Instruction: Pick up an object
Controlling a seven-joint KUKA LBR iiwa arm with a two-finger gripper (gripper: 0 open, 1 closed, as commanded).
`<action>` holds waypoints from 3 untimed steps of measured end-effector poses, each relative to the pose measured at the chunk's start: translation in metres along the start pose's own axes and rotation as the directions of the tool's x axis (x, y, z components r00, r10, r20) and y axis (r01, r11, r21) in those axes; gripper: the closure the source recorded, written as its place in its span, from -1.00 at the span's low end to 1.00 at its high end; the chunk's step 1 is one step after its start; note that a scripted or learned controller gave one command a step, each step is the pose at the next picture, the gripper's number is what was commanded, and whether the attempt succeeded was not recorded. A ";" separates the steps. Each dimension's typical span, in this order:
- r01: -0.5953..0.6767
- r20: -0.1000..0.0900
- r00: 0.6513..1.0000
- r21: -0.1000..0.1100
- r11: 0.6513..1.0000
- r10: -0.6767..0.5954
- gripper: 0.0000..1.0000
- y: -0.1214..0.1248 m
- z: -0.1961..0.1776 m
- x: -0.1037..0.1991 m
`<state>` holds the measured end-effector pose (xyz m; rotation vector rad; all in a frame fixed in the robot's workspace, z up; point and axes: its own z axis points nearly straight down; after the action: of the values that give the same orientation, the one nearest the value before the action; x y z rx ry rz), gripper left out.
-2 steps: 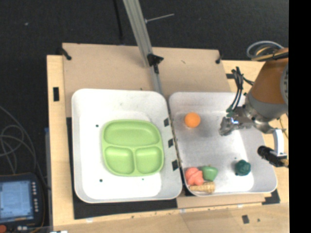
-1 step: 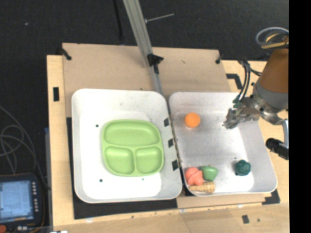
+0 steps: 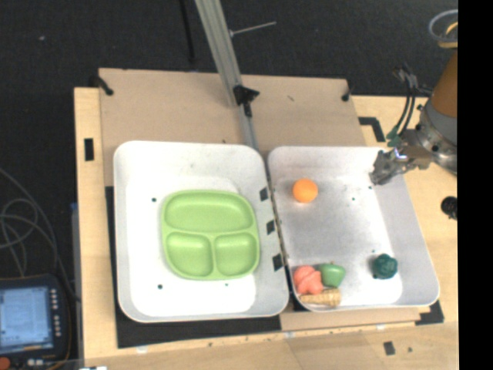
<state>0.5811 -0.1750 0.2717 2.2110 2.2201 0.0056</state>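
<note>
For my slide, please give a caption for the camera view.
Gripper over right bin's upper edge; orange ball lies inside, green divided plate in left bin.

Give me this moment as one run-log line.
gripper: over right bin upper-right rim, holding nothing | orange ball: loose in bin | green tray: left bin

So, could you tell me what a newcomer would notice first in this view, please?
The eye goes first to the green divided plate in the middle of the left bin. Next comes the orange ball lying alone near the top left of the right bin. The gripper hangs over that bin's upper right edge.
</note>
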 end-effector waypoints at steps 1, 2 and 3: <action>0.002 -0.002 1.000 0.006 1.000 -0.002 1.00 0.015 0.008 0.042; 0.002 -0.003 1.000 0.008 1.000 -0.002 1.00 0.028 0.016 0.084; 0.003 -0.003 1.000 0.006 1.000 -0.002 1.00 0.030 0.010 0.132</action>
<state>0.6112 -0.0426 0.2611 2.2127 2.2273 0.0030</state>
